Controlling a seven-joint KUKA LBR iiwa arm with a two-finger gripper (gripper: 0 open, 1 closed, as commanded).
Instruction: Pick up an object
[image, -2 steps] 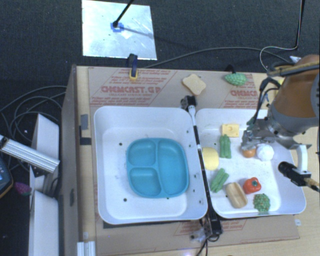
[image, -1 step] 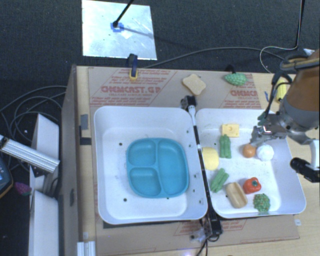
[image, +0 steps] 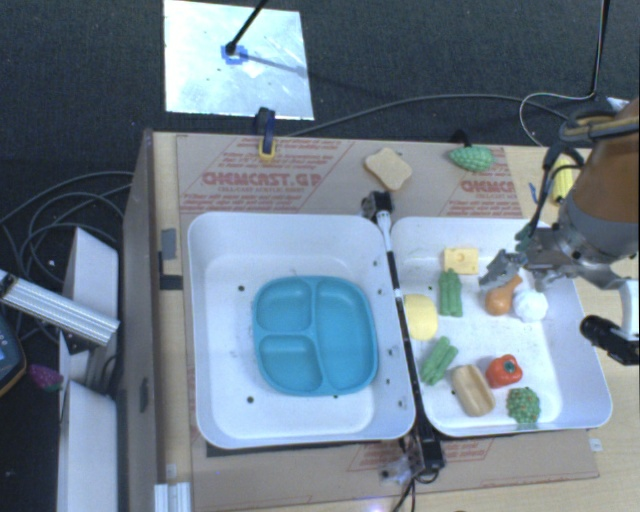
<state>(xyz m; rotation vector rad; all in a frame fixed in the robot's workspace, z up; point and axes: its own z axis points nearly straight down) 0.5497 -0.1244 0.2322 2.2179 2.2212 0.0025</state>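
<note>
The gripper (image: 503, 268) hangs over the right bin (image: 590, 385), near that bin's far right part, with the grey arm (image: 610, 190) reaching in from the tabletop's right edge. Its jaws sit low, just above or touching an orange carrot-like piece (image: 500, 298) that lies beside a white round object (image: 531, 306). Whether the jaws are spread or closed cannot be told from this view, and nothing can be seen clamped between them, so the pick looks not yet done.

The right bin carries the candidates: a yellow cheese block (image: 461, 260) near its far edge, a green pea pod (image: 450, 293) just in front of that, a yellow lemon-like piece (image: 420, 317) against the divider side, a second green pod (image: 437, 360), a bread roll (image: 473, 389), a red tomato (image: 505, 371) and a broccoli floret (image: 522, 404) toward the near right corner. The left bin (image: 215, 250) holds a blue sectioned plate (image: 315, 335).

On the bare tabletop beyond the bins lie a slice of toast (image: 388, 168) and a green leafy toy (image: 472, 157).

As a judgement, the approach is complete and the arm is at grasp height over the carrot piece; closing on it firmly and lifting it clear of the bin remain. The white object crowding the carrot could be nudged or caught instead.
</note>
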